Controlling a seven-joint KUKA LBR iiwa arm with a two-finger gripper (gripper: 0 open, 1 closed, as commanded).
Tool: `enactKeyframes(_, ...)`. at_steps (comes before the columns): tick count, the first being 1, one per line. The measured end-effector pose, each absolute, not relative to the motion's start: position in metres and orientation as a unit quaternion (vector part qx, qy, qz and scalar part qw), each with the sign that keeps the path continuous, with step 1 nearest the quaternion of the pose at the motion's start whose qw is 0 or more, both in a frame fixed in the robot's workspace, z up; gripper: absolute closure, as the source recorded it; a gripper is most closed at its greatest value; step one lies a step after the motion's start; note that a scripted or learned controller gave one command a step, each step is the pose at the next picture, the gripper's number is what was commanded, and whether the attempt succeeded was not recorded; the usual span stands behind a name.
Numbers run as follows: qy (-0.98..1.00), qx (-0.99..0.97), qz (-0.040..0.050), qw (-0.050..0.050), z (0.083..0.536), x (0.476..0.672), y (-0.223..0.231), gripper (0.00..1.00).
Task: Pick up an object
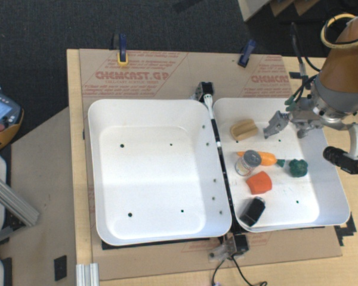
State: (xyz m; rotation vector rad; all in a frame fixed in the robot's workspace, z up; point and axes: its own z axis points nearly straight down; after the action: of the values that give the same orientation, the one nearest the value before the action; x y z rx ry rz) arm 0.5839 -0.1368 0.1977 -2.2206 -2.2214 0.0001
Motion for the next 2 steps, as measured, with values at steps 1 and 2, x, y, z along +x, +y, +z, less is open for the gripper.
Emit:
enactKeyframes(1, -0.708, -0.706, -0.0016, -0.003, 0.119, 0.554, -0.142, 0.0)
enactKeyframes(2, -0.704, -0.71, 0.0001, -0.004, 0.207, 0.483, -0.203, 0.0)
